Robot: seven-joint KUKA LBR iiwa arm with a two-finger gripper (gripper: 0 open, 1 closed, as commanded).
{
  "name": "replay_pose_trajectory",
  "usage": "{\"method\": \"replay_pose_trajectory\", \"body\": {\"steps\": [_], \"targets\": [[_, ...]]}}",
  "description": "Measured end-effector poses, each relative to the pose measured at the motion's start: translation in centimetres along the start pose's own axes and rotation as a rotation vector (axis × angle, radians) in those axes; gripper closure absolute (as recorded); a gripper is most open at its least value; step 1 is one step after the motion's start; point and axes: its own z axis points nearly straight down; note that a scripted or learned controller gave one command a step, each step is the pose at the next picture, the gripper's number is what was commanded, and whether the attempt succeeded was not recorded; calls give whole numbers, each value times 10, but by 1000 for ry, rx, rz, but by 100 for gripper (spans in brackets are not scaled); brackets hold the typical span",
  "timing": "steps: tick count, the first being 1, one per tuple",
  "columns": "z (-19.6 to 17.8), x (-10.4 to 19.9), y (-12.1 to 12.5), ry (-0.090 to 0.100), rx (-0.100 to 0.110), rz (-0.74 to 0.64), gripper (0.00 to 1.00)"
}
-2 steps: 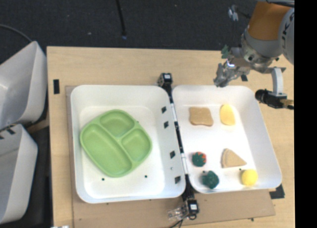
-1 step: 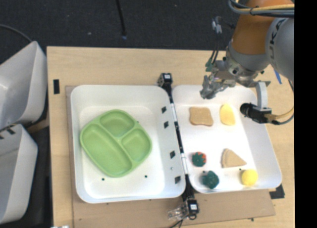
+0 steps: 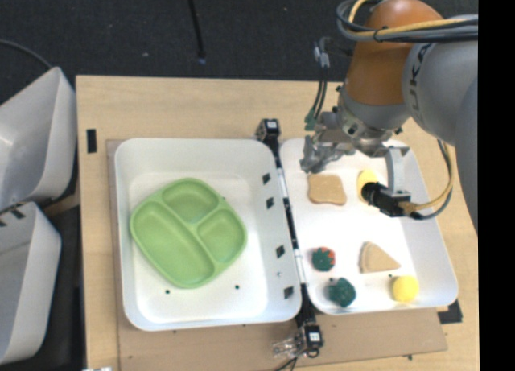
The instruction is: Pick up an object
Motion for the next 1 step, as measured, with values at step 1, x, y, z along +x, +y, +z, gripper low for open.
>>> {"method": "replay_pose_trajectory", "body": {"steps": [1], "targets": [[10,53,-23,0,0,0,100]]}}
